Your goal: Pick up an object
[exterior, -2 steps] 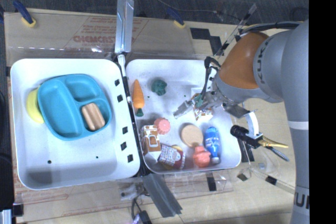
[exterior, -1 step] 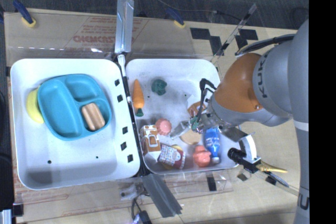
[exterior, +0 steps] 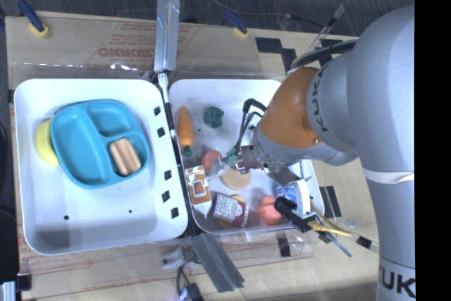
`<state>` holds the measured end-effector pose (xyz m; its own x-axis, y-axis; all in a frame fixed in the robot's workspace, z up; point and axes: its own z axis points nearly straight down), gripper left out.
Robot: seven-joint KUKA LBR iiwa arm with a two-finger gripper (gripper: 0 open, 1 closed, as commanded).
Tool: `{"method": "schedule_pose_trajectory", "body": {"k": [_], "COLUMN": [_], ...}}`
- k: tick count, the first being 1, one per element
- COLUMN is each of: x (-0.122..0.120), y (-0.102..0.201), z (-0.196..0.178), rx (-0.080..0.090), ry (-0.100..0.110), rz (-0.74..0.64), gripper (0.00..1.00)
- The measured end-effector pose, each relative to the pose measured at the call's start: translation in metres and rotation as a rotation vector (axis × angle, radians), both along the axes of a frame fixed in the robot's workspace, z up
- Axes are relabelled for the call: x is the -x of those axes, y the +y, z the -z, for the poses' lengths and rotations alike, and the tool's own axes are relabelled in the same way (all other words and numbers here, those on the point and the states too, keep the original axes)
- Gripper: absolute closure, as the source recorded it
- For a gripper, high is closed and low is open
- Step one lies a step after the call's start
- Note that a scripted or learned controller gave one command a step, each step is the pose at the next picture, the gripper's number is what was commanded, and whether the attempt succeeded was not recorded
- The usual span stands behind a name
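Camera view looks down on two white bins set side by side: the left bin [exterior: 42, 222] and the right bin [exterior: 225, 89]. One grey arm [exterior: 380, 102] comes in from three o'clock, its orange band [exterior: 292, 116] hanging over the right bin's three o'clock side, the wrist bent down toward the bin's middle. The gripper [exterior: 238, 160] sits low among the objects there, just above a round tan disc [exterior: 236, 180]; whether it is released or clenched on anything cannot be told. The left bin holds one blue divided plate [exterior: 84, 144], with one brown sausage-like piece [exterior: 125, 156] lying in its four o'clock compartment, and one yellow item [exterior: 46, 141] tucked under the plate's nine o'clock edge. In the right bin lie one red-brown packet [exterior: 230, 210] at six o'clock, one orange carrot [exterior: 184, 127] at ten o'clock, one small printed card [exterior: 198, 188] at eight o'clock, one pink-orange lump [exterior: 269, 211] at five o'clock, one pinkish piece [exterior: 211, 158] just beside the gripper, and one dark green piece [exterior: 213, 115] at twelve o'clock.
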<state>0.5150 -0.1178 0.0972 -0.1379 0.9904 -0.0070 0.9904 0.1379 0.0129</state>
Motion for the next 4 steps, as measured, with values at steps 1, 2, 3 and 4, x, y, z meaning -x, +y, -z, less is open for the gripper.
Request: {"method": "schedule_pose_trajectory", "body": {"k": [1, 2, 3, 4], "x": [-0.018, -0.035, -0.027, -0.027], "y": [0.029, 0.012, 0.013, 0.014], "z": [-0.095, -0.001, 0.007, -0.002], "rx": [-0.006, -0.007, -0.008, -0.008], "ry": [0.012, 0.022, 0.018, 0.02], "rz": [0.201, 0.124, 0.2, 0.196], "gripper": [0.0, 0.0, 0.0, 1.0]}}
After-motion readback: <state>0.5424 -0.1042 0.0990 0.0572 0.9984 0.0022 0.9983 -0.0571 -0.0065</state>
